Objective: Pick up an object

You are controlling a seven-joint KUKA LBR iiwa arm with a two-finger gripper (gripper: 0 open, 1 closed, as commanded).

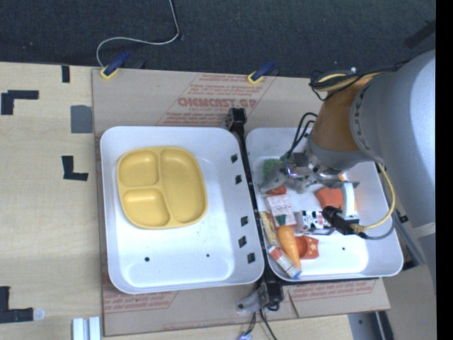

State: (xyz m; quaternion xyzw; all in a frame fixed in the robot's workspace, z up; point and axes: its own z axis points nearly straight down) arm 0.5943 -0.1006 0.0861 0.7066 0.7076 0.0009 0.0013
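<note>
The right bin [375,257] holds a heap of small objects. Among them are an orange carrot [288,241], a white packet with red print [280,207], a red piece [309,246] and a tube [282,262] near the front wall. My gripper [289,178] is down in the bin's back left part, over a green and grey item [272,168]. The orange-banded wrist [340,122] rises behind it. An orange and white object [338,197] lies just right of the gripper.
The left bin [177,261] holds a yellow divided plate [161,187] in its back left part. A black divider [244,183] runs between the bins. Cables curl along the right bin's right side [386,204]. Cardboard lies under both bins.
</note>
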